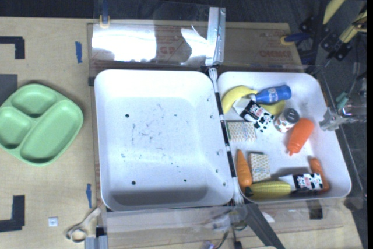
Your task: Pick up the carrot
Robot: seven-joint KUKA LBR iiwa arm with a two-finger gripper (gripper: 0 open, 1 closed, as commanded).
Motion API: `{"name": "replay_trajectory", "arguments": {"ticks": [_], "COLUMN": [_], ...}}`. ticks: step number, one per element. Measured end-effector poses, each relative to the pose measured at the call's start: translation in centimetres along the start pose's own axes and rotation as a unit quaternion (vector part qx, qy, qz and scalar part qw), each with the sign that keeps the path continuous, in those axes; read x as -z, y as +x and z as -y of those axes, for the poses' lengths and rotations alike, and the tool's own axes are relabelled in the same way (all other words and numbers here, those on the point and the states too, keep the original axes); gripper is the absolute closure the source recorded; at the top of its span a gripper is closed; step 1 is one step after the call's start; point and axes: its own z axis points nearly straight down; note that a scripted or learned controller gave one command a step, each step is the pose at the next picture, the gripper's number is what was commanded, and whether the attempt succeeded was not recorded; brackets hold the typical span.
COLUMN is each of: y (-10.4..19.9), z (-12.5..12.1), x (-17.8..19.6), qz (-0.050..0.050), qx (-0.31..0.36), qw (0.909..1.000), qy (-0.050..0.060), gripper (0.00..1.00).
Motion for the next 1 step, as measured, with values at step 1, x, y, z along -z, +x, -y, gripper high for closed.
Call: {"name": "replay_trajectory", "arguments": {"ticks": [1], "y": [-0.1], "z": [-0.08], "x": [1.01], "qz": [0.0], "qx": [0.0], "qw": [1.0], "qy": [-0.002], "gripper": [1.0]}}
